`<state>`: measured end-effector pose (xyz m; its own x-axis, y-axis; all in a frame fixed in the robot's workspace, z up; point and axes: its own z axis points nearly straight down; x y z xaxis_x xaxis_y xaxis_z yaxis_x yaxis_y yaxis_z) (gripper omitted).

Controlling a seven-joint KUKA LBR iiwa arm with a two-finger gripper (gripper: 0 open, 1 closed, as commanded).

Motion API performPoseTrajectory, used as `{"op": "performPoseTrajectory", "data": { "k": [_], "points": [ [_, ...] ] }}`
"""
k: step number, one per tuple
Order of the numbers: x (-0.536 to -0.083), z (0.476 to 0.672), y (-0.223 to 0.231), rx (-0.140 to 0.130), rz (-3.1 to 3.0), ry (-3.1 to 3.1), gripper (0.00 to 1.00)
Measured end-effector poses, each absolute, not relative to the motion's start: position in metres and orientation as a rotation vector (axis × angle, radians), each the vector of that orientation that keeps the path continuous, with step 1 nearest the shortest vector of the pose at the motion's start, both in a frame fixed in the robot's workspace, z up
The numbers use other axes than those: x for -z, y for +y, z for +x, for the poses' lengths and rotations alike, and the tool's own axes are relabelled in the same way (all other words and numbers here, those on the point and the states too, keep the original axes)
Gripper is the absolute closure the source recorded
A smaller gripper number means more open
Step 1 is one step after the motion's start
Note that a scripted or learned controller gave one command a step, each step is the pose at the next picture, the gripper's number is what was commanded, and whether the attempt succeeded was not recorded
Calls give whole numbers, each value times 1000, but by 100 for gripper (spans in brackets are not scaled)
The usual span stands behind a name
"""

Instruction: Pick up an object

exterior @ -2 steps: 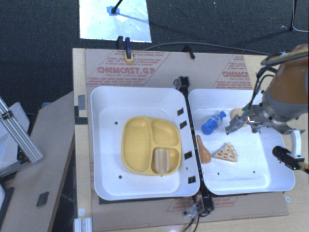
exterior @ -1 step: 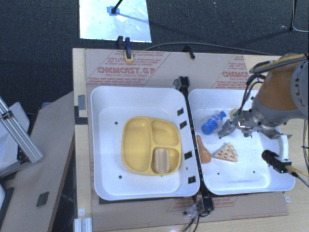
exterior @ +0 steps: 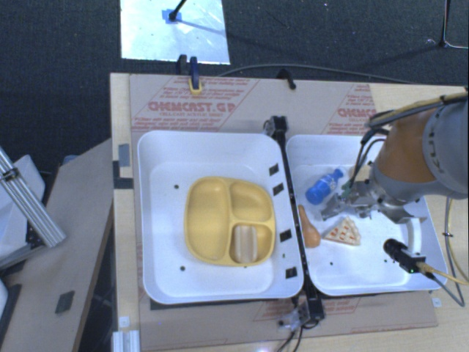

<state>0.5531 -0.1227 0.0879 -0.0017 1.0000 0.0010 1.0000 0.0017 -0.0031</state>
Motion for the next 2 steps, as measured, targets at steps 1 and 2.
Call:
{"op": "performPoseTrajectory", "data": {
  "k": [1,2],
  "points": [
    [-101,554,-123,1,-2220,-2225,100],
    [-164,559,-118,8,-2220,-2232,100]
  ]
}}
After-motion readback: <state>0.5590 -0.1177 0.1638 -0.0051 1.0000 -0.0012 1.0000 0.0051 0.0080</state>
